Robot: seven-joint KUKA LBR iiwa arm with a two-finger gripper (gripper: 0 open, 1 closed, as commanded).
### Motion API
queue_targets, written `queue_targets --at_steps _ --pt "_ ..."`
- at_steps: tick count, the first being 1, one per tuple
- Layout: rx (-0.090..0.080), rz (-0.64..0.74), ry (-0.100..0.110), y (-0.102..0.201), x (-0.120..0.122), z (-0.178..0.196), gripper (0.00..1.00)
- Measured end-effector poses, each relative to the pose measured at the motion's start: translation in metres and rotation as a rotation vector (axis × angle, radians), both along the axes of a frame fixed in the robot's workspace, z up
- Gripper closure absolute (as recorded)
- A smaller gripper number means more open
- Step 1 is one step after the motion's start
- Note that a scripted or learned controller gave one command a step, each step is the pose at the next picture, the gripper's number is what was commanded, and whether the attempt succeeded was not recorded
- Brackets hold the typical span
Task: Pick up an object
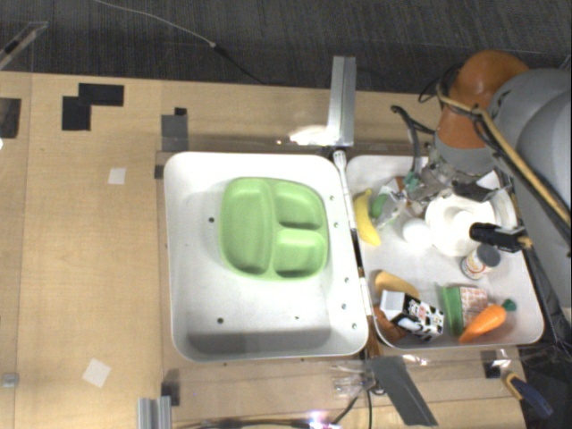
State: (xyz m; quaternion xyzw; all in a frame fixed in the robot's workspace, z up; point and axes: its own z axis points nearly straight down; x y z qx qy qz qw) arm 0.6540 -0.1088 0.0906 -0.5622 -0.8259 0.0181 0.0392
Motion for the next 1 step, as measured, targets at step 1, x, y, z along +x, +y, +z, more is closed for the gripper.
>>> queue_targets --at_steps 1 --pt "-0.007 -0.076 -0.062 0.0023 -0.0177 -0.0005 0.00"
